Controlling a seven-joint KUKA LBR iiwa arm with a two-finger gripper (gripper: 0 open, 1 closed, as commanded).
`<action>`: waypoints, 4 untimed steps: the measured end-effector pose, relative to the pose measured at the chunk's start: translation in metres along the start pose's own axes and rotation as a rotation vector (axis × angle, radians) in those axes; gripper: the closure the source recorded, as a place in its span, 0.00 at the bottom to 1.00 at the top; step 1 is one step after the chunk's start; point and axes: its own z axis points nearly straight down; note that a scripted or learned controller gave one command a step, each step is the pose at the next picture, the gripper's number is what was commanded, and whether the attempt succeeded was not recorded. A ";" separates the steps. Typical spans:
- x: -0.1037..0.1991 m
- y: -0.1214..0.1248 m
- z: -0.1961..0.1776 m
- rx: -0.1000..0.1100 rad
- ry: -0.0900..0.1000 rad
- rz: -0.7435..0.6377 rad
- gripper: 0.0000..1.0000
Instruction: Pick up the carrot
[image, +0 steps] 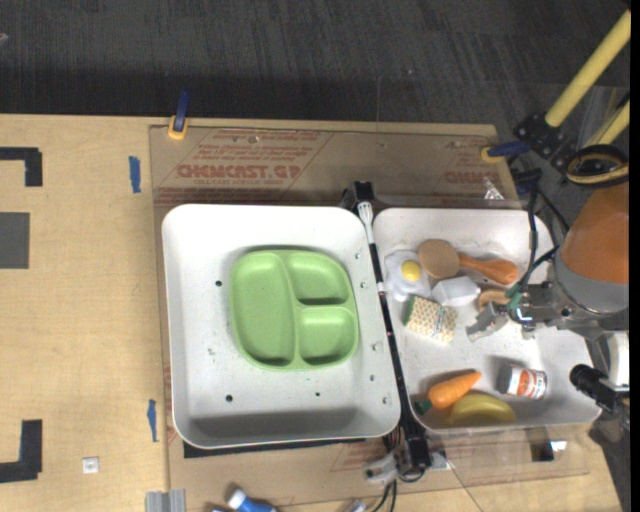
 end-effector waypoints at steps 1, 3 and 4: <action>0.057 -0.015 0.053 -0.016 -0.005 0.041 0.00; 0.050 -0.023 0.053 -0.012 -0.008 -0.218 0.00; 0.054 -0.021 0.053 -0.022 -0.008 -0.094 0.00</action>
